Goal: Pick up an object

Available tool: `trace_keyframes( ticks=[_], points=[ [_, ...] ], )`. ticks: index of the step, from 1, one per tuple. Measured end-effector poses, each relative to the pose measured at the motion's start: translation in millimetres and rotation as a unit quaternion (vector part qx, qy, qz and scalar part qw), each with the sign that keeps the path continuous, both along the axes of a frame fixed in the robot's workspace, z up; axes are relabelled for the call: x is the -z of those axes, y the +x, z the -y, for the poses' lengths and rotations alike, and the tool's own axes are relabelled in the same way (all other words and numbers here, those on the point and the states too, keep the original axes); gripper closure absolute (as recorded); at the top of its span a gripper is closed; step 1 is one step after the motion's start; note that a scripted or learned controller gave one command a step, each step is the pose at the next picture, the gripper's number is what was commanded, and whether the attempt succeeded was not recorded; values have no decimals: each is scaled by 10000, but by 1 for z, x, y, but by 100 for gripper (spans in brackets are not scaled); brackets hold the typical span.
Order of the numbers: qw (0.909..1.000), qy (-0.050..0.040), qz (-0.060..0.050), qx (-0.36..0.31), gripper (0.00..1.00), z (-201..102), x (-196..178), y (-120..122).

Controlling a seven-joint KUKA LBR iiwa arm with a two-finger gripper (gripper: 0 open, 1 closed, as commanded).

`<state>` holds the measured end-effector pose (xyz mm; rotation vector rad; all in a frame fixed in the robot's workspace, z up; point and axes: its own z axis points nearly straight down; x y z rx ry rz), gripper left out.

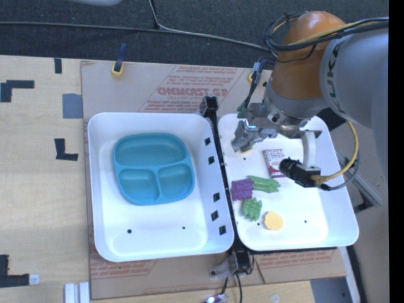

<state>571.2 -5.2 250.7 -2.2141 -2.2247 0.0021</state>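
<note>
5 small objects (255, 188) lie ungrasped in the right bin (341, 232); pincer (243, 141) hovers above, its opening impossible to tell.

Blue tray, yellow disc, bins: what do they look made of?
Blue tray: looks like moulded plastic, matte, with three smooth rounded compartments and soft sheen. Yellow disc: probably plastic or rubber toy food, flat even colour, too small to be sure. Left bin and right bin: likely thin white plastic, semi-gloss, rounded rims and corners.
</note>
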Motion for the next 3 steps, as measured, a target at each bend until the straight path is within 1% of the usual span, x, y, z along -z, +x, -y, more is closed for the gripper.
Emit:
trace_keyframes(
  ticks=[1, 2, 3],
  points=[
    [10000, 1, -5, -5, 100, -52, 11, -12],
    [10000, 2, -6, -11, 100, -102, 8, -37],
    [10000, -6, -1, 10, 0, -98, 8, -36]
  ],
)
